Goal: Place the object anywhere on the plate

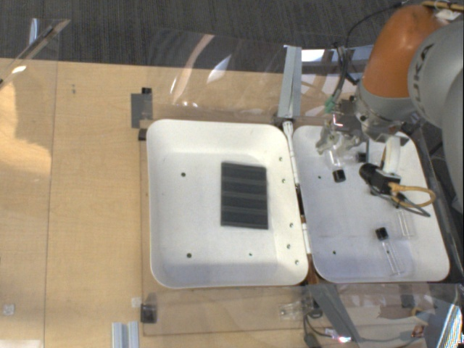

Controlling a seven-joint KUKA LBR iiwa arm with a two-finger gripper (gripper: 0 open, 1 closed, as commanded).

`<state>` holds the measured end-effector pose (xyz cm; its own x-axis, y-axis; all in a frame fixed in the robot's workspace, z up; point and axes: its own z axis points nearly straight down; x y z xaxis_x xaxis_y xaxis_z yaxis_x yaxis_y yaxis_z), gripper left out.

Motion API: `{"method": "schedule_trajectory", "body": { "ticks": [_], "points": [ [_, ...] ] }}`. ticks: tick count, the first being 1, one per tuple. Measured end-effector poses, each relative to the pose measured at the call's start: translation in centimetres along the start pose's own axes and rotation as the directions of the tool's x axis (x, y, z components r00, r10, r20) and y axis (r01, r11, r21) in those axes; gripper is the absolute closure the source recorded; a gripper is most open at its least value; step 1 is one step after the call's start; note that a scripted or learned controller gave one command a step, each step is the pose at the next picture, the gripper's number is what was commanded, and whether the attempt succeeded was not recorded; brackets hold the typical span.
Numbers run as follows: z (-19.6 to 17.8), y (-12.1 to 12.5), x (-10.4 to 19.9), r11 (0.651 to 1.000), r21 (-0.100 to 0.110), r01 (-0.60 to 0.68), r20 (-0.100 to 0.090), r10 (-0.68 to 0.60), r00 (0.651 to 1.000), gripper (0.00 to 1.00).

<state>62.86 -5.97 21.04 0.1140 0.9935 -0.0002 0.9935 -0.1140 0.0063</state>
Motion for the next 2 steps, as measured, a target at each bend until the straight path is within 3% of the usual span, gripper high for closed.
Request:
{"method": "schedule_trajectory", "body": {
  "ticks": [1, 2],
  "points": [
    [-4.5, -2.3, 5.7, 0.978, 0.000, -0.208, -0.001, 0.208, 0.978, 1.00],
    [-3.6, -1.1, 11.8, 0.837, 0.003, -0.547, 0.002, 0.547, 0.837, 1.00]
  ]
}}
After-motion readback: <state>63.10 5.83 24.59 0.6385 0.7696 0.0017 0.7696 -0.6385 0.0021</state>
